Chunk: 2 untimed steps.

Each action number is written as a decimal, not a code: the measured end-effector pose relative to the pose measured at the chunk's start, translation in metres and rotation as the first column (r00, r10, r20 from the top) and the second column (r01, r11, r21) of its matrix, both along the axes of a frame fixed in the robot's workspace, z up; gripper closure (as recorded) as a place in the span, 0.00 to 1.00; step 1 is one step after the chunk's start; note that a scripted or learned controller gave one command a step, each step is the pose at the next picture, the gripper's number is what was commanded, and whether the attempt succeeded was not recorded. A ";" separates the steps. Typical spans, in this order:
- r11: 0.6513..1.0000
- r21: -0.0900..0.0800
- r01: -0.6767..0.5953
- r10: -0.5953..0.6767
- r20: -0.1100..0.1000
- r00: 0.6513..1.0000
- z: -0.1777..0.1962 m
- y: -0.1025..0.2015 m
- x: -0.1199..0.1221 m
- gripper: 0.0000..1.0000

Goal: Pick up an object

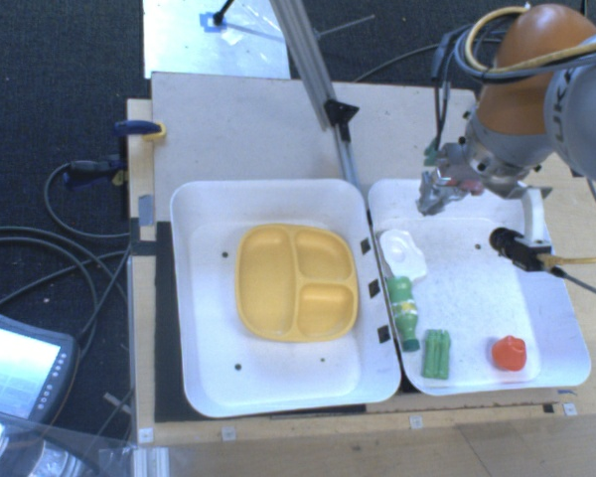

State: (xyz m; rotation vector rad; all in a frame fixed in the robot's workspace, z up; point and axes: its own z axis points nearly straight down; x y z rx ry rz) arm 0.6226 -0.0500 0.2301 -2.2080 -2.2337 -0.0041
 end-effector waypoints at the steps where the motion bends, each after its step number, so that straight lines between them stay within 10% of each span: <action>1: 1.000 0.000 0.001 -0.001 -0.001 1.000 -0.008 0.049 0.002 1.00; 2: 1.000 0.000 -0.001 0.001 0.002 1.000 -0.002 0.111 0.008 1.00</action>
